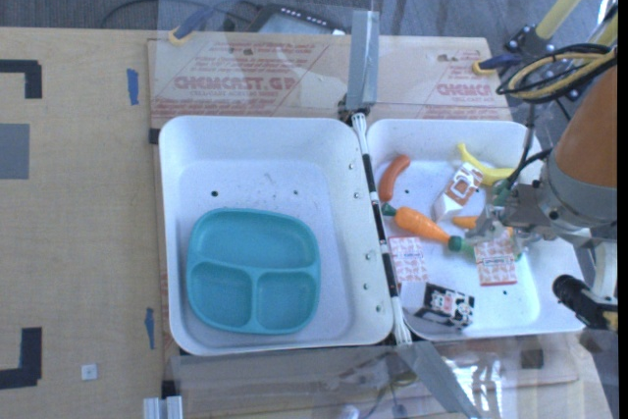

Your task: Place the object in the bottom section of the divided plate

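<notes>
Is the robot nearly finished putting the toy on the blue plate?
Not yet. Nothing looks done: the divided plate in the left bin has nothing in any section. In hand: the pincer is low in the right bin, near the carrot and the small packets. Left: grab something, carry it across, and set it in the plate's bottom section.

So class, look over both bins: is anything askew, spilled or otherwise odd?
Nothing is spilled or damaged. The toy food in the right bin lies jumbled at all angles, carrot and sausage included, while the teal divided plate sits flat in the left bin.
</notes>
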Robot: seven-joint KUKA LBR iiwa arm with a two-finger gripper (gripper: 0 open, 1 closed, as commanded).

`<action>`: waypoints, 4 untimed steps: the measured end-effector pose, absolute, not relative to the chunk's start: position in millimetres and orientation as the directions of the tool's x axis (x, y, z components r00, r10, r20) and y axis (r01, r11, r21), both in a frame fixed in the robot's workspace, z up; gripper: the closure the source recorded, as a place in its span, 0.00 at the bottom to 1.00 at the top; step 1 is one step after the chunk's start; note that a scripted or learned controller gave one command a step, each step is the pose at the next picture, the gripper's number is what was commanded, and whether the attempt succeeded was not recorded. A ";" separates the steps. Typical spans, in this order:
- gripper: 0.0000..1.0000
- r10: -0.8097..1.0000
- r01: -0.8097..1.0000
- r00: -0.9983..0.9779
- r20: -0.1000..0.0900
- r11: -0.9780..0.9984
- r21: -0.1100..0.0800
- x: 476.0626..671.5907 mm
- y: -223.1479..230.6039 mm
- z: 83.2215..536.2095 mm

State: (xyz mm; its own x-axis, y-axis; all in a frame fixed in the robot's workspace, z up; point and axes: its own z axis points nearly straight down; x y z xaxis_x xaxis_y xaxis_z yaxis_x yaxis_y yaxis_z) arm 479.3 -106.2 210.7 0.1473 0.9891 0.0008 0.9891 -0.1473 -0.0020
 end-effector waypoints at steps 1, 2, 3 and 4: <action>1.00 0.992 0.992 -0.126 -0.001 0.126 0.002 480.3 -44.5 288.1; 1.00 0.998 0.998 -0.055 -0.001 0.055 0.001 480.3 -60.6 377.9; 1.00 0.999 0.999 -0.045 0.000 0.045 -0.001 479.7 -74.5 296.2; 1.00 0.969 0.969 -0.248 0.001 0.248 -0.001 479.9 -20.5 269.5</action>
State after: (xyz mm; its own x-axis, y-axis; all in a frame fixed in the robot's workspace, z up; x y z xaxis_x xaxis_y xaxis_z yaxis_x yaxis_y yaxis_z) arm 479.9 -20.5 269.5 -0.2482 0.9687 0.0009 0.9687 0.2482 -0.0012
